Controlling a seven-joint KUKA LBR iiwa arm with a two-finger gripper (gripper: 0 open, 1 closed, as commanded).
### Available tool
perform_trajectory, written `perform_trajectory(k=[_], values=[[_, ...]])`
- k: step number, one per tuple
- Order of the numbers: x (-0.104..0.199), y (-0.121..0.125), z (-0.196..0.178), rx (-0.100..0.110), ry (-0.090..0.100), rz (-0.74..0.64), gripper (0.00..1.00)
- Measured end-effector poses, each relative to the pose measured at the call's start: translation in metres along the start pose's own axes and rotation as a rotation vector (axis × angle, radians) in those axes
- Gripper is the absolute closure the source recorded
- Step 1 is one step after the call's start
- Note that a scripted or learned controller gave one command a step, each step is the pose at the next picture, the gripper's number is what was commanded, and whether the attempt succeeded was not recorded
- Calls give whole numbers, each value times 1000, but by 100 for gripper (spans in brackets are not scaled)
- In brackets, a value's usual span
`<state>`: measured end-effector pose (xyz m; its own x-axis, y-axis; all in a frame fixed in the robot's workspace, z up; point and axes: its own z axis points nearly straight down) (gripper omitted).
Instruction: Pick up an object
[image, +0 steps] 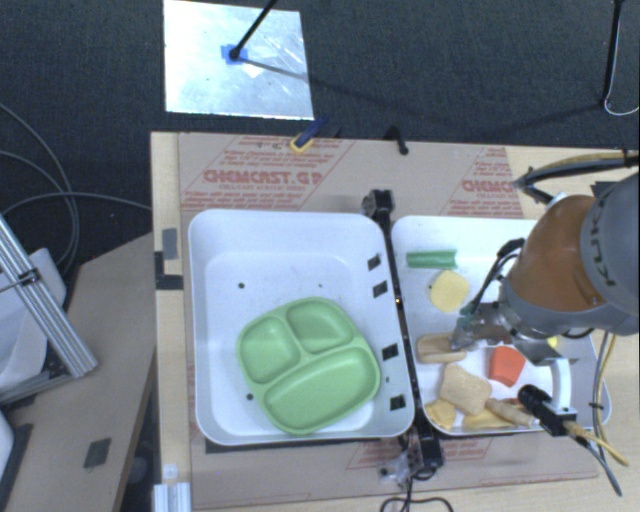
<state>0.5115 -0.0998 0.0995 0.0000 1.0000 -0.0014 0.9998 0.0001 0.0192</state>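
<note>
My gripper (470, 330) hangs low in the right bin (470, 228), just above the right end of a tan bread-like piece (437, 348). Around it lie a green stick (431, 259), a yellow round piece (449, 291), an orange-red block (505, 365), a pale yellow wedge (463, 387) and a few tan and yellow bits along the bin's front edge (485, 414). The arm's orange band and grey wrist (560, 270) cover the bin's right part.
The left bin (230, 250) holds a green divided plate (309, 363). A black divider with clips (385, 290) runs between the bins. Cardboard lies under both bins, and cables trail at the right edge.
</note>
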Motion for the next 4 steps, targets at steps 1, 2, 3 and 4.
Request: perform_trajectory(k=[1, 2, 3, 4], values=[[15, 23, 13, 11, -1, -4, 100], [7, -21, 11, 6, -1, 1, 100], [-2, 25, 12, 9, 0, -5, 100], [8, 26, 12, 8, -3, -3, 100]])
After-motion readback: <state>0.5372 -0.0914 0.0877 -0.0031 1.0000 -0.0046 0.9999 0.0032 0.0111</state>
